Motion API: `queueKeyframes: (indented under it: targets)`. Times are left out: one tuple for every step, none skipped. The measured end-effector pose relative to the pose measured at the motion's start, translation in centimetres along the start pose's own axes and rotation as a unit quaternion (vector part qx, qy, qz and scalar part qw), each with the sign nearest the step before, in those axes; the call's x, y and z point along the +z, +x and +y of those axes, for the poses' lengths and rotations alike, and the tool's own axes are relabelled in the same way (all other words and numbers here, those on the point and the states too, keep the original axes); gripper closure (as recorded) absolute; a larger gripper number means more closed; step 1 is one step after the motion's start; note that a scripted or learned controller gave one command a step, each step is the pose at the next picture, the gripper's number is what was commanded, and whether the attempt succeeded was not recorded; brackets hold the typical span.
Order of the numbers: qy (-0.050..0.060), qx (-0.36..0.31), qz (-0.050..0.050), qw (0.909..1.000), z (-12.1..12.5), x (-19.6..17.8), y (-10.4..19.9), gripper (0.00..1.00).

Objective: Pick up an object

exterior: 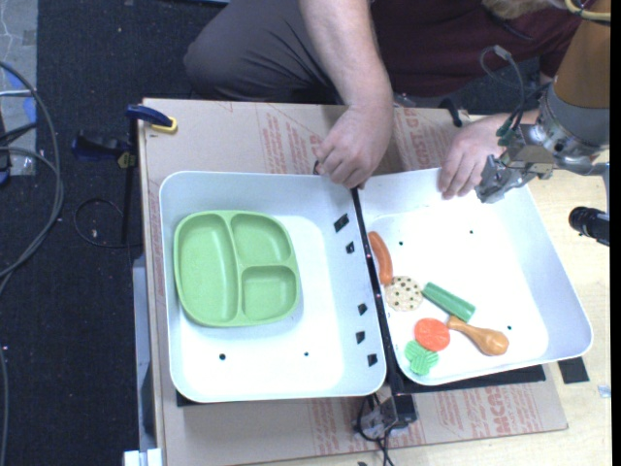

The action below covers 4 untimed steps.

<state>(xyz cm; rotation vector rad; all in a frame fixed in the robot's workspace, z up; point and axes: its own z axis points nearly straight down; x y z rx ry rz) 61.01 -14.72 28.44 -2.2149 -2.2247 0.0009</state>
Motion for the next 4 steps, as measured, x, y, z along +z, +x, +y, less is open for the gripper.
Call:
queueKeyframes:
  targets:
    - [0.000,0.000,0.000,1.0000,1.5,0.5,5.0,1.00]
    - [0.000,0.000,0.000,1.0000,1.5,1.1,10.6,1.00]
    - [0.001,0.000,0.000,1.0000,1.6,1.8,16.0,1.00]
    - [0.001,0.000,-0.001,1.0000,2.3,4.6,20.8,1.00]
